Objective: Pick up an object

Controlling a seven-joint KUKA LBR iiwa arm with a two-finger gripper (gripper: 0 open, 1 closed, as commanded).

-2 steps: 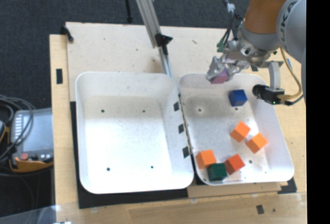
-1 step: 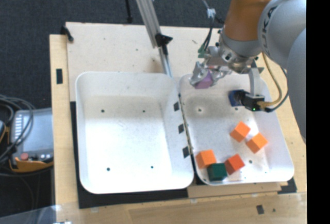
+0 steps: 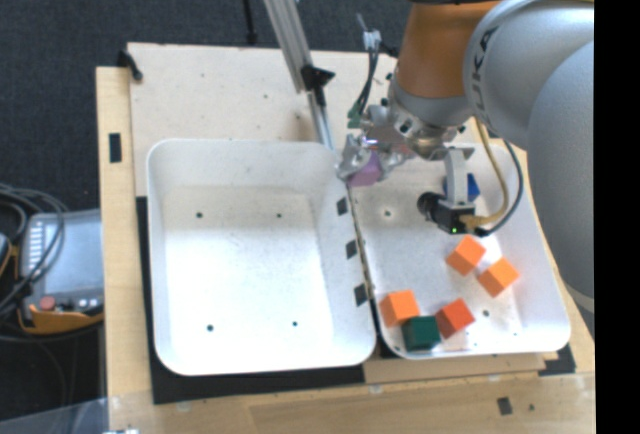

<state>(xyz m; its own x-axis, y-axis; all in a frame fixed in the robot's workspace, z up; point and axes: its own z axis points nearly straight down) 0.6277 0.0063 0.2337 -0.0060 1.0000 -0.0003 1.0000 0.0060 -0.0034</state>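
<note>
Camera view: both white bins were seen from above at a slant, the arm [image 3: 520, 52] reaching in from three o'clock.
Gripper: the gripper [image 3: 362, 162] sat at the far-left corner of the right bin [image 3: 400, 222], about eleven o'clock in that bin, close against the divider between the bins.
Pincer state: it appeared pinched on a small purple object [image 3: 368, 171] — the piece showed at the fingertips, though whether it was lifted or resting on the floor could not be told.
Other candidates: four orange cubes [image 3: 465, 256] and a green cube [image 3: 421, 332] lay clustered from four to six o'clock in the right bin, well apart from the gripper.
Left bin: the left bin [image 3: 250, 252] held nothing relevant.
Doing it well: a straight vertical lift seemed best — the divider was just beside the fingers, so any sideways drift risked knocking the piece loose.
Risk: the hold looked shallow, near the tips; a slow rise would have tested it.
</note>
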